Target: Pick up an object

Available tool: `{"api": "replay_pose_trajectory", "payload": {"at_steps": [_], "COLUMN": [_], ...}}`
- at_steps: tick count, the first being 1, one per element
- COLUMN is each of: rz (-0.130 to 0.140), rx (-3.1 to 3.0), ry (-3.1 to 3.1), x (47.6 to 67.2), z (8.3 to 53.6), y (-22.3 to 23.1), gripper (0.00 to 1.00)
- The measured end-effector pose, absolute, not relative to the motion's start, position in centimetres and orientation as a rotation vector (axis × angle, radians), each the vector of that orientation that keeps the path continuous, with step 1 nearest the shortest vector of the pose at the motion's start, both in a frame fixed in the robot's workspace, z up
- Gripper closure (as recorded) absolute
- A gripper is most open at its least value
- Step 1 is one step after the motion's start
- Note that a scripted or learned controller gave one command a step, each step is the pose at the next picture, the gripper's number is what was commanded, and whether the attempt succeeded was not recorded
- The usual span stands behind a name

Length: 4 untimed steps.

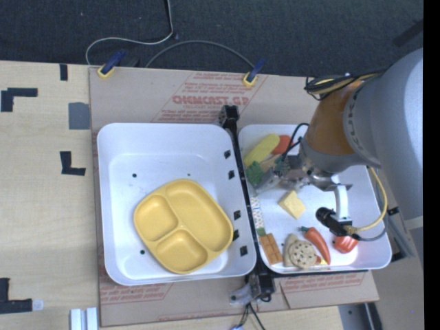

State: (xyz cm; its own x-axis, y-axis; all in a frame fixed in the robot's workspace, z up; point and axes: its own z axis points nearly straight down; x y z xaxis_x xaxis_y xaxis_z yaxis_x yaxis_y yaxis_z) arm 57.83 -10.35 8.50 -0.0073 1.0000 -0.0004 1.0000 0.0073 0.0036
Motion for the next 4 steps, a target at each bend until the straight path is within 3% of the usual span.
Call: {"api": "replay_pose_trajectory", "payload": {"at_steps": [1, 2, 3, 4], "rz": [0.005, -0.028, -0.043, -0.02], "rx": [2.214, 2.243, 2.236, 2.242], "ry": [2.221, 2.235, 2.214, 2.236], "x": [64.1, 66.6, 66.4, 66.6], "z": [11.2, 9.0, 9.0, 9.0], "y": [-10.8, -11.6, -10.8, -11.8], "gripper": [0.0, 0.0, 0.0, 0.0]}}
